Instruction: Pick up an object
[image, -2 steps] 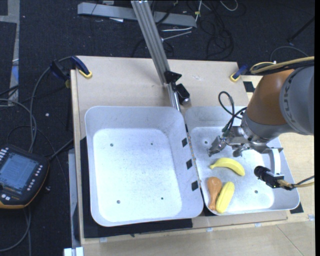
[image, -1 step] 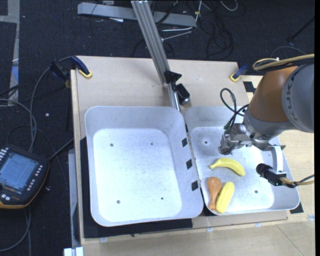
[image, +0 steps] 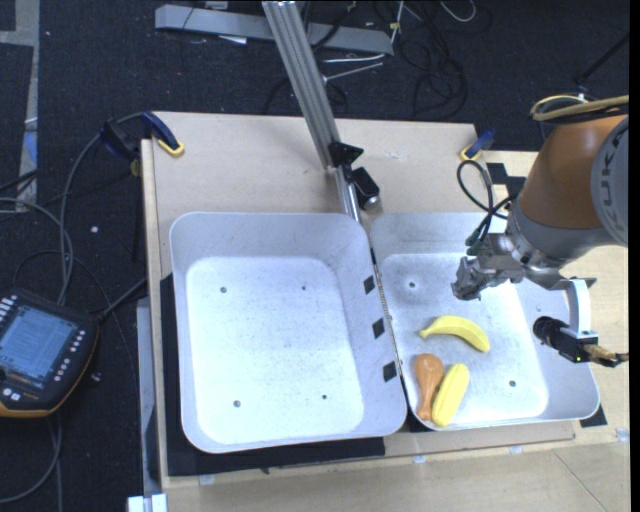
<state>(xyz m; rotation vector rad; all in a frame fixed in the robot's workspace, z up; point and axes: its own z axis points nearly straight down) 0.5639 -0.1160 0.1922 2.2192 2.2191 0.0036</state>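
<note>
**A:** Banana (image: 456, 332) first: where is it lying?

**B:** It is lying on the floor of the right bin (image: 420, 272), roughly in the middle, its back arching toward the far wall. Nothing is touching it.

**A:** And the gripper (image: 468, 282)?

**B:** It is hanging just beyond the banana, on the far side, apart from it. The arm is leaning in from the banana's right. I cannot tell how far the gripper is open, and no object is showing in its grasp.

**A:** What is sitting around the banana?

**B:** Just on its near side, an orange drumstick-shaped piece (image: 428, 378) and a yellow corn-like piece (image: 451, 392) are lying side by side, touching each other. Neither is reaching the banana, and neither is lying between it and the gripper.

**A:** Anything further out?

**B:** Left of the banana, small black clips (image: 379, 327) are sitting along the seam between the rims. Past them the left bin (image: 270, 330) is resting beside the right one. Both are sitting on a pale wooden bench (image: 250, 160). Beyond the banana, an aluminium rail (image: 305, 75) is slanting away from the far end of the seam. Blue-and-yellow clamps (image: 160, 133) are gripping the bench's far corners. Far to the banana's left, a control pendant (image: 35, 350) is lying on dark floor (image: 80, 60) among cables (image: 65, 240).
</note>
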